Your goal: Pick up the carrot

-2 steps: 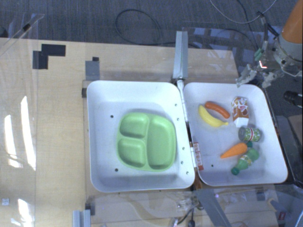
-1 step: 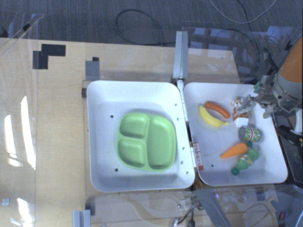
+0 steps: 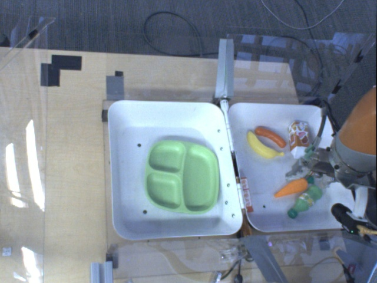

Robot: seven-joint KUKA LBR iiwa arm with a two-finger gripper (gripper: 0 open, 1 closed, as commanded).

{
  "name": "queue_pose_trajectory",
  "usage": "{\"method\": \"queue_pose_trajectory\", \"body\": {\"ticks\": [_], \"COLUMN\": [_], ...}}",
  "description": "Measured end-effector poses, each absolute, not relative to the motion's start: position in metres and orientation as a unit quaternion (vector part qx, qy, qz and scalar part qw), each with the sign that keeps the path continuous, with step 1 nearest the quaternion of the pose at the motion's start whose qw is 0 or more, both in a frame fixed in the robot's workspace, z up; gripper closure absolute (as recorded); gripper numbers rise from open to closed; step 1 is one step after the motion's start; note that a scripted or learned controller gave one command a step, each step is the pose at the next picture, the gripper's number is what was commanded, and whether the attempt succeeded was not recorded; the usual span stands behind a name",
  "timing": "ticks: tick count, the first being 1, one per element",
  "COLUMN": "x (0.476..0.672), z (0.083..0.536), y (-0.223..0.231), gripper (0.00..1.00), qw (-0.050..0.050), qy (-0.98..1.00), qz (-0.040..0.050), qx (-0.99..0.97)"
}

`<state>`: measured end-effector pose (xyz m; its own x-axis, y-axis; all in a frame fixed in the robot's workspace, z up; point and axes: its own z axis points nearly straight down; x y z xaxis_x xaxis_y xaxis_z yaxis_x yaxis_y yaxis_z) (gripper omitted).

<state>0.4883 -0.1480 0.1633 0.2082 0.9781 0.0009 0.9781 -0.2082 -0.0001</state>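
The orange carrot (image 3: 291, 187) lies in the right bin (image 3: 259, 217), pointing left, with its green top towards the right. My gripper (image 3: 305, 165) hangs just above and slightly behind the carrot's right end, at the end of the grey arm with the orange band (image 3: 360, 128) coming in from the right. From this angle the carrot looks to be resting on the bin floor, not lifted.
A green bottle (image 3: 305, 200) lies right beside the carrot, at its front right. Behind the carrot are a yellow banana (image 3: 262, 146), a red sausage (image 3: 271, 136) and a red-and-white packet (image 3: 299, 134). The left bin (image 3: 126, 128) holds a green divided plate (image 3: 182, 175).
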Motion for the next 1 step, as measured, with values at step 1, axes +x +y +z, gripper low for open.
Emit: {"method": "queue_pose_trajectory", "body": {"ticks": [1], "x": [0.5068], "z": [0.0875], "y": [-0.1439], "gripper": [0.00], "qw": [-0.002], "qy": [-0.496], "qz": [-0.0039], "qx": [-0.868]}}
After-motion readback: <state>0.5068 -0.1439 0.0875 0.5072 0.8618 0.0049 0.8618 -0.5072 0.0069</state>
